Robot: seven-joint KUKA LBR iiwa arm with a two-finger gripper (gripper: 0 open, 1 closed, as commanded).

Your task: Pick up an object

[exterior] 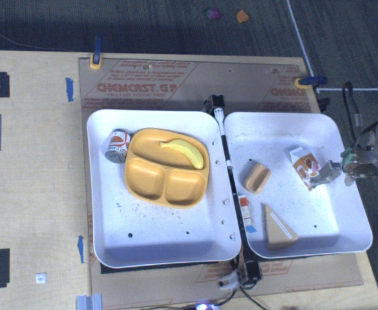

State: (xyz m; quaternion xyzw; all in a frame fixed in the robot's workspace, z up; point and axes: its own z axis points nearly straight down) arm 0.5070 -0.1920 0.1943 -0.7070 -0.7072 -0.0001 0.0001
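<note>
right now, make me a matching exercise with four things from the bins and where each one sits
Things:
1. banana
2. soda can
3. white packet
4. brown wedge

Places:
A. left bin, against the yellow tray's upper left corner
B. right bin, near its front edge
C. in the yellow tray's top compartment
D. right bin, right side, near the gripper

Pairs: 1-C, 2-A, 3-D, 4-B
</note>
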